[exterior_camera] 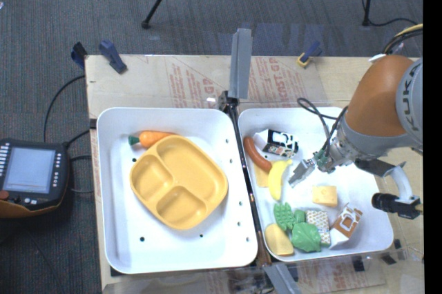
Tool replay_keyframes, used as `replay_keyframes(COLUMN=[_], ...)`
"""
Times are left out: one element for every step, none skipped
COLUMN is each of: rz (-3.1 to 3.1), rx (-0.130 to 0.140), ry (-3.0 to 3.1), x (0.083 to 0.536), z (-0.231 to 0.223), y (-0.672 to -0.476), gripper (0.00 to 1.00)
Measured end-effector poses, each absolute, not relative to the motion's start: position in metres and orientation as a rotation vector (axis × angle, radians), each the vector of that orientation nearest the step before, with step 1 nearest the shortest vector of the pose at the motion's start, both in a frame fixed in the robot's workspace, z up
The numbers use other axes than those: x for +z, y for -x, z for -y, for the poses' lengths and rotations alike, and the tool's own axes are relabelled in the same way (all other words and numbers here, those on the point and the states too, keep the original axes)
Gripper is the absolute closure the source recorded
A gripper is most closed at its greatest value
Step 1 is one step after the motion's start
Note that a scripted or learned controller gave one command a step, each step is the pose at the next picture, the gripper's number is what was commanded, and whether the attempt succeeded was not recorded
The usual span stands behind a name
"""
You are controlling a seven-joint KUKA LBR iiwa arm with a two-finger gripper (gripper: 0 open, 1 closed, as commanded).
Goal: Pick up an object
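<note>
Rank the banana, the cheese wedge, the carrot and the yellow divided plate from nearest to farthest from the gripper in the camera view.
From the gripper, in the right bin:
1. Banana, just to its left in the same bin.
2. Cheese wedge, below and to its right.
3. Yellow divided plate, in the middle of the left bin.
4. Carrot, at the left bin's far corner.

Two white bins: a left bin (pixel 110 203) and a right bin (pixel 373 217). The left holds one yellow divided plate (pixel 179 181) and one toy carrot (pixel 153 138). The right holds one sausage (pixel 257 154), one banana (pixel 277 179), one cheese wedge (pixel 324 196), two green leafy pieces (pixel 306 237) and one black-and-white packet (pixel 281 143).
</note>
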State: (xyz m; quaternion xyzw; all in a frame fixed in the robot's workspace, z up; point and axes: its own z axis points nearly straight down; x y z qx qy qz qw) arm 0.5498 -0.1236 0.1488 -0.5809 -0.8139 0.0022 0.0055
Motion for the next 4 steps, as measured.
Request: replay_keyframes(rz=[2.402, 2.422, 2.421, 2.372], rx=[0.003, -0.002, -0.002, 0.003], ry=[2.022, 2.000, 2.001, 2.051], x=[0.232, 0.087, 0.087, 0.084], z=[0.131, 0.146, 0.146, 0.110], y=[-0.527, -0.527, -0.527, -0.599], gripper=[0.00, 0.00, 0.00, 0.00])
